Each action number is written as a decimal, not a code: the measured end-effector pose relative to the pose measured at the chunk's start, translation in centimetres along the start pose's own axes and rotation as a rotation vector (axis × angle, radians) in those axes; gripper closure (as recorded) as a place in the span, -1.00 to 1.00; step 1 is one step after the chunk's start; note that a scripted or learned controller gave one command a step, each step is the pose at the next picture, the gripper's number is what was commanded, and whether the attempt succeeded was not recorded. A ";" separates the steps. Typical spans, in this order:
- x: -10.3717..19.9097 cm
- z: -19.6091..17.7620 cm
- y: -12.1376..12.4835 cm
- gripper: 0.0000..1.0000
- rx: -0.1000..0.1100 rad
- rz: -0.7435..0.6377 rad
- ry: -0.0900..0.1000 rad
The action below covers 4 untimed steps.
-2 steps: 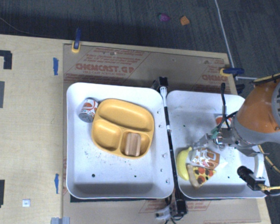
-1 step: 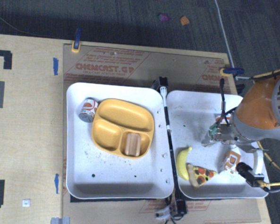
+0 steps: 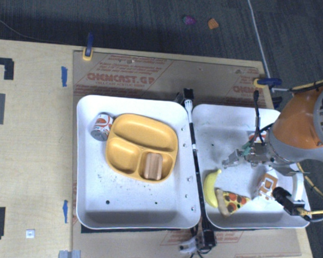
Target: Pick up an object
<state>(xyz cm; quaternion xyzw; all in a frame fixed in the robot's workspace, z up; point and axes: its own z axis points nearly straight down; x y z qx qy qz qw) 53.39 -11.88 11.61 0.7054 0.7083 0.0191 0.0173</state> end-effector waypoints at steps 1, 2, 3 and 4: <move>2.4 2.4 -5.0 -1.00 0.030 0.003 -0.010; 2.0 1.3 -4.8 1.00 0.022 0.008 -0.020; 9.2 -7.1 -5.0 1.00 0.050 0.003 -0.002; 9.2 -7.1 -5.0 -1.00 0.050 0.003 -0.002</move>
